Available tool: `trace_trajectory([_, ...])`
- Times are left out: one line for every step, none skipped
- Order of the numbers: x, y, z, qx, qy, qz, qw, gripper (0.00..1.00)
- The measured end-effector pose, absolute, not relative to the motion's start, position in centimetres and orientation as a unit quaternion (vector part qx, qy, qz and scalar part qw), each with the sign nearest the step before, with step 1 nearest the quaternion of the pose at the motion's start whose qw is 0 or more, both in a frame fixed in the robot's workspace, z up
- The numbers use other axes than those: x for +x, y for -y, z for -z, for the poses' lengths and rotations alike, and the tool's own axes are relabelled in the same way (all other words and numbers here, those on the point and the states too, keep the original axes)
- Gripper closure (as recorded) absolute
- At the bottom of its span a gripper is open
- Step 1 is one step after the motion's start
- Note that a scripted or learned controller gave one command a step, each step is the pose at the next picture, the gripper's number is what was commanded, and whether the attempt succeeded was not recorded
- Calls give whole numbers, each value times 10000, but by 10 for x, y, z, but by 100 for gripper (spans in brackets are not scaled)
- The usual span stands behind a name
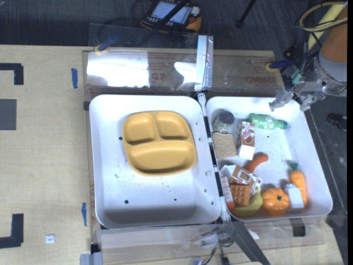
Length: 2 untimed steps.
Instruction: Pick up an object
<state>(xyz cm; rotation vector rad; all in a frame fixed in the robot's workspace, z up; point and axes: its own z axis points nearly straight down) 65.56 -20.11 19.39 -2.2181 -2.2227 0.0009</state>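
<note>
The end effector [288, 97] hangs over the far right corner of the right bin [314, 153], at the end of the arm [333, 54] that comes in from the right. Its fingers look slightly parted, with nothing between them, though they are small and a bit blurred.

The left bin [105, 164] holds a yellow divided tray [159, 141], lying flat near the middle, nearer the far edge.

The right bin is crowded. Along its far edge lies a green bottle [267, 122], on its side, just below the end effector and apart from it. Near the far left corner stands a dark round can [223, 120], with a tan bread slice [224, 145] just in front of it along the left wall. Beside these is a small red and white carton [247, 134]. An orange sausage-shaped piece [256, 162] lies near the middle. At the near edge sit a waffle [241, 192] and a small box [245, 176] touching it, an orange pumpkin [275, 200], and a carrot [298, 182] with a white item [295, 196] against it near the near right corner.

A handheld controller [168, 14] lies beyond the tabletop's [38, 148] far edge.
</note>
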Motion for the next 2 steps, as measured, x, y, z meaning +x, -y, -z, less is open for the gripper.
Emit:
trace_trajectory([650,150,-119,-6533,7570,60,-125,0])
trace_trajectory([619,109,-101,-6372,7706,60,-109,0])
